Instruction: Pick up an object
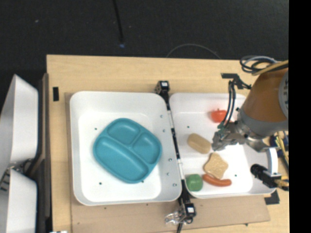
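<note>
camera view: end effector (218,142) low in right bin (194,106), its opening too blurred to tell.
target: tan roll (199,143) just beside it, mid-bin, long axis running upper left to lower right.
neighbours: toast slice (215,166), sausage (217,180), green block (194,182), red piece (218,114).
step: closing in; next move likely calls for centring across the roll's short side.
left bin (82,178): blue tray (127,149).

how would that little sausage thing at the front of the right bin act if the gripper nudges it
The sausage looks rounded and slim, so it would probably roll or slide on the smooth white bin. It lies against the toast piece, which may shift too. Probably light, likely toy food.
</note>
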Motion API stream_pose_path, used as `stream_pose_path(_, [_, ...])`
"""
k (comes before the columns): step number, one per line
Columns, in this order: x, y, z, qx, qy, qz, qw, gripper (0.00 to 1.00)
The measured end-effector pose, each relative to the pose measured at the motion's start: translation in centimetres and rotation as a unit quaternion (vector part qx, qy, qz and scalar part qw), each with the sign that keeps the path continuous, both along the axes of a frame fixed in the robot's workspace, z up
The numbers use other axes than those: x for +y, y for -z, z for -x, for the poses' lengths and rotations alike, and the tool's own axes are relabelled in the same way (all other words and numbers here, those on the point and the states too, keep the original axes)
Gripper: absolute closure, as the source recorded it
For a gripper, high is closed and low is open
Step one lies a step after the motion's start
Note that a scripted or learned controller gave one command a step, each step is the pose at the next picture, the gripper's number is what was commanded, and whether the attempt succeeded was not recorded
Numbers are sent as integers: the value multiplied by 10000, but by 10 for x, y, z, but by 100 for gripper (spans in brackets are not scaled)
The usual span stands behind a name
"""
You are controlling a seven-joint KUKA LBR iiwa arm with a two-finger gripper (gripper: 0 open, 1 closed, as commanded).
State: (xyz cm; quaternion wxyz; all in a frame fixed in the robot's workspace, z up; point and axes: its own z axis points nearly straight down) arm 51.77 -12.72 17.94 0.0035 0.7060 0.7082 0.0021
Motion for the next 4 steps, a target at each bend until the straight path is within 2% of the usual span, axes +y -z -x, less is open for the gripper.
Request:
stream_pose_path(2, [-3, -116, -10, 0, -3, 2, 10000, 100])
stream_pose_path(3, [49, -117, -5, 30, -23, -14, 10000, 100])
stream_pose_path(4, [110, -102, -7, 36, -23, -12, 10000, 100])
